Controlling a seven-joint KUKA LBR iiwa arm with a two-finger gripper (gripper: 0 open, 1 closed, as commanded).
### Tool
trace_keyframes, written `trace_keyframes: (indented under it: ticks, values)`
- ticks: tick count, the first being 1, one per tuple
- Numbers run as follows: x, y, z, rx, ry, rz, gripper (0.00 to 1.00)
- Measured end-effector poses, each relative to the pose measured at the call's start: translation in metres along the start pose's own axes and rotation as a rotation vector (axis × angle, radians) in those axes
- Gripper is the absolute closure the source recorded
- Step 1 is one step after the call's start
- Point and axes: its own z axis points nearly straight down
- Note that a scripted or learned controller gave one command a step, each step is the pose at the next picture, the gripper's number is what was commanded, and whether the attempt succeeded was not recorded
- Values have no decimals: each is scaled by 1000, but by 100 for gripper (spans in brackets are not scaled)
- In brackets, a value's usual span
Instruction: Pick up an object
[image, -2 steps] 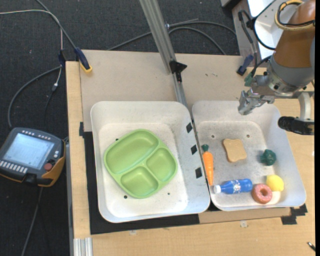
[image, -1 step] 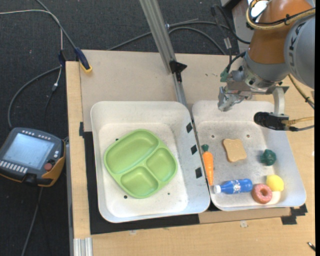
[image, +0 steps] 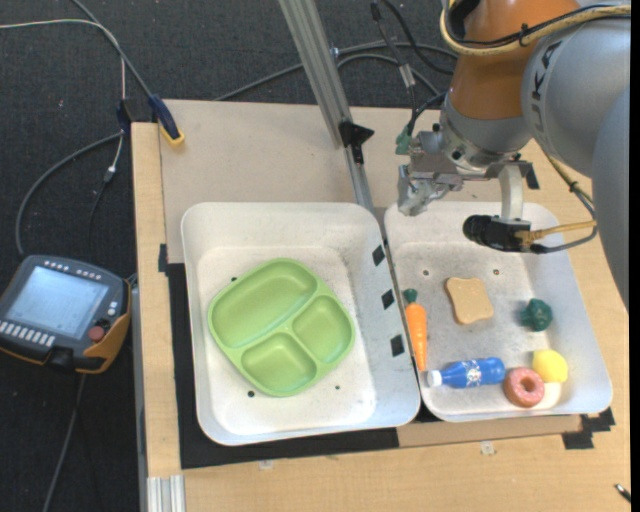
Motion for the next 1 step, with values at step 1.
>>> trace_keyframes:
  ticks: [1]
  values:
    - [63, -4, 2, 3, -1, 0, 100]
